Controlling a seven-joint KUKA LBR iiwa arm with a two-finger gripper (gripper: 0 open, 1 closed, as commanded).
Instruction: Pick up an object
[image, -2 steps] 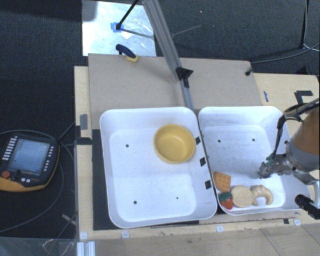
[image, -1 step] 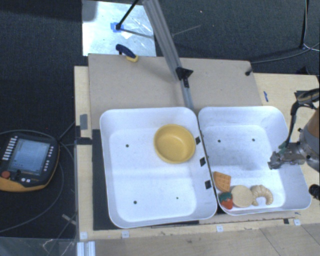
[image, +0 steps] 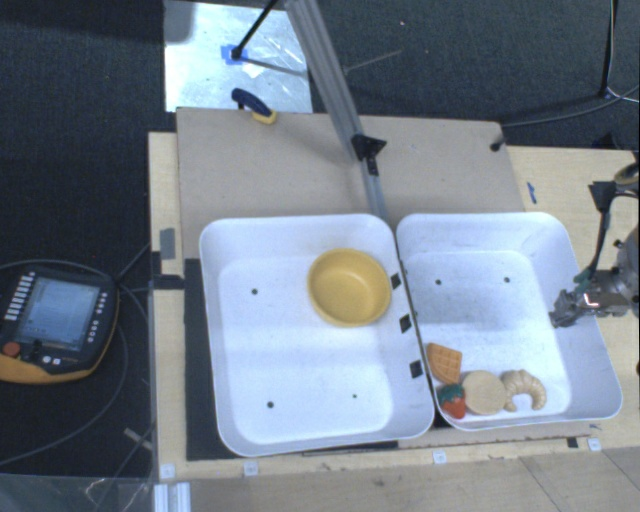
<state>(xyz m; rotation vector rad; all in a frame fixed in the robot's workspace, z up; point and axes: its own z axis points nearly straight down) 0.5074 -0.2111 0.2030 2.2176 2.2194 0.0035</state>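
1. Bins: two shallow white plastic bins, left bin (image: 300, 400) and right bin (image: 500, 240), edges touching.
2. Left bin contents: round yellow bowl (image: 349, 286), upper right area.
3. Right bin contents, near corner: waffle piece (image: 445, 361), red strawberry (image: 454, 402), tan round biscuit (image: 484, 392), croissant (image: 527, 389), clustered.
4. Gripper (image: 572, 308): over right bin's right rim, well apart from the food; finger spread cannot be told.
5. Teach pendant (image: 55, 322): floor, left.

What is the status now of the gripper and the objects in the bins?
Gripper at right bin's right rim, holding nothing visible. Toy foods clustered at right bin's near-left corner: waffle, croissant. Yellow bowl in left bin. Path unobstructed.
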